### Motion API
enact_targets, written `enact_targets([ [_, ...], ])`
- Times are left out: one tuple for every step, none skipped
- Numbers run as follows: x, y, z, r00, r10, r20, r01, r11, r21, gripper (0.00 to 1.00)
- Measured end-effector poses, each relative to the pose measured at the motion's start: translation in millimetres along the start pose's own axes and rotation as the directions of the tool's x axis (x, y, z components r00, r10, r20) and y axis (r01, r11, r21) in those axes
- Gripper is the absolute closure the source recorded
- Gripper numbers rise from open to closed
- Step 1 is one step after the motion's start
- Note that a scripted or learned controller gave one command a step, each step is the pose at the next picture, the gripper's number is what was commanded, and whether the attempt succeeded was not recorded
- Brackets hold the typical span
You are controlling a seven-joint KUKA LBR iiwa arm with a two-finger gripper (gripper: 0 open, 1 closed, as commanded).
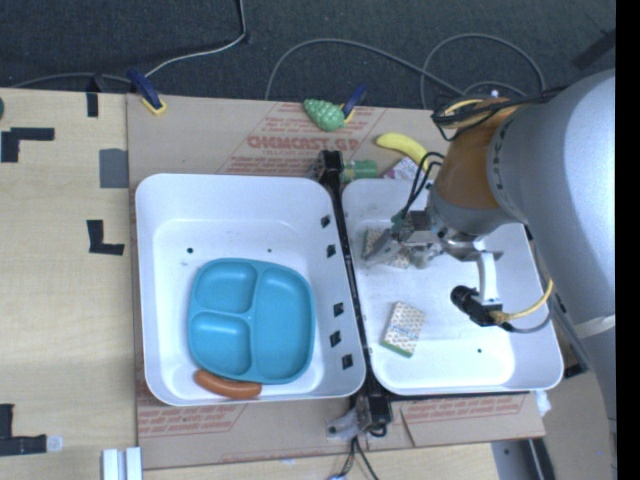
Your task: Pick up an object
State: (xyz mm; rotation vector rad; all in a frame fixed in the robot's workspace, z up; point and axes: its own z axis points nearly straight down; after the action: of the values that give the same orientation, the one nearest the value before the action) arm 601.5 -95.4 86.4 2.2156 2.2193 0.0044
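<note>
The claw (385, 246), finger state indeterminate, is lowered over the right bin (520, 363), probably approaching a grasp; closure should follow.

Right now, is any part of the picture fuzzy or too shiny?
In the camera view, the big grey arm looks soft and blurry because it is close; the gripper is smeary too; the white bins glow bright but not blinding; the blue plate looks fairly sharp.
</note>
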Motion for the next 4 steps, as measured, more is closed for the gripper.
enact_targets([
  [-18.1, 53.9, -19.4, 1.0, 0.0, 0.0, 0.0, 1.0, 0.006, 0.0],
  [-1.6, 50.2, -0.2, 1.0, 0.0, 0.001, 0.0, 1.0, 0.001, 0.0],
  [-1.9, 49.5, -9.1, 1.0, 0.0, 0.003, 0.0, 1.0, 0.003, 1.0],
  [-1.9, 49.3, -8.7, 1.0, 0.0, 0.003, 0.0, 1.0, 0.004, 0.0],
])
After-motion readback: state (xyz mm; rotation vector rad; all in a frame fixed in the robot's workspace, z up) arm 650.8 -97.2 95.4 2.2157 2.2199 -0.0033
